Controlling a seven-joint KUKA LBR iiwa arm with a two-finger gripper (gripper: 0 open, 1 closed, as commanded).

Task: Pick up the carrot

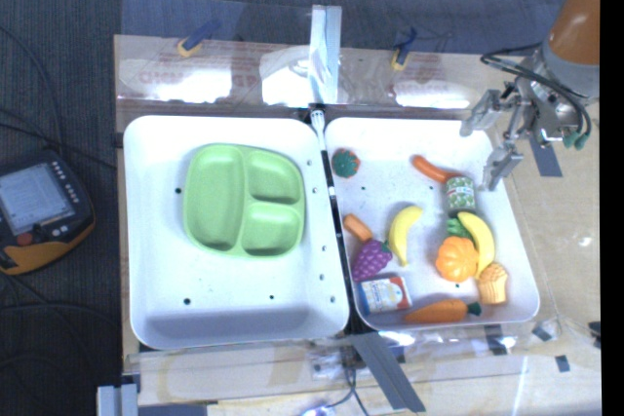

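Note:
The carrot (437, 312) is orange with a green top. It lies flat along the front wall of the right bin (395, 144), just right of a small red-and-white carton (382, 293). My gripper (487, 143) hangs over the bin's back right corner, far behind the carrot. It is open, and nothing sits between its fingers. One fingertip (496, 170) is close to a green-labelled can (460, 194).
The right bin also holds an orange sausage-like piece (429, 169), two bananas (404, 233), purple grapes (371, 259), a small pumpkin (456, 258), a green ball (345, 163) and a yellow cupcake (493, 283). A green divided plate (244, 198) lies in the left bin (161, 307).

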